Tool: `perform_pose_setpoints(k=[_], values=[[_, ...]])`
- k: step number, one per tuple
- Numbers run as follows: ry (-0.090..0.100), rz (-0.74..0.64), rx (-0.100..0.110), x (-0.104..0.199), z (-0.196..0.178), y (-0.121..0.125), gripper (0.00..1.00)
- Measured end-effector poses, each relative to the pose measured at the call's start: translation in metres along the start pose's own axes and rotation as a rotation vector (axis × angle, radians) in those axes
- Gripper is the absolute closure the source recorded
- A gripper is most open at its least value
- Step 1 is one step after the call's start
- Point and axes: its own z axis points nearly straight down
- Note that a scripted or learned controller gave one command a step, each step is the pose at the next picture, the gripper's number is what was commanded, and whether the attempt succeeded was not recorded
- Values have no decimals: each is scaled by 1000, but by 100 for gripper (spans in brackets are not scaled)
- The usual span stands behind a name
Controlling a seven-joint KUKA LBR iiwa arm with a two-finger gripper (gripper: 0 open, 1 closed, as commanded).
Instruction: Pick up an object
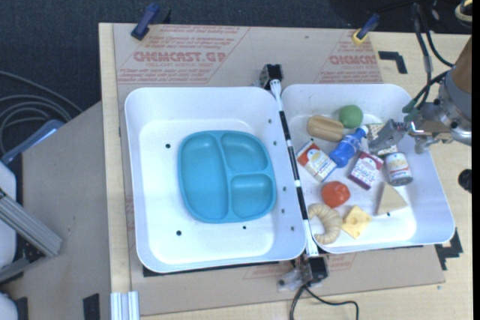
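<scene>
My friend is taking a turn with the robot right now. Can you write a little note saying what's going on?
Gripper: over the right bin, near its upper right part; nothing seen between its fingers.
Right bin holds: green ball, bread roll, blue bottle, small can, two little cartons, red tomato, croissant, cheese piece.
Left bin: blue divided plate.
Done: nothing picked up yet.
Left: grab one object and lift it.
</scene>
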Motion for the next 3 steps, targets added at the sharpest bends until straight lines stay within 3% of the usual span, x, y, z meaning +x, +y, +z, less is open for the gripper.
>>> perform_pose_setpoints(k=[1,2,3], values=[[-1,0,-2,14,150,19,0],[-2,1,-3,13,140,20,100],[-1,1,-3,13,140,19,0]])
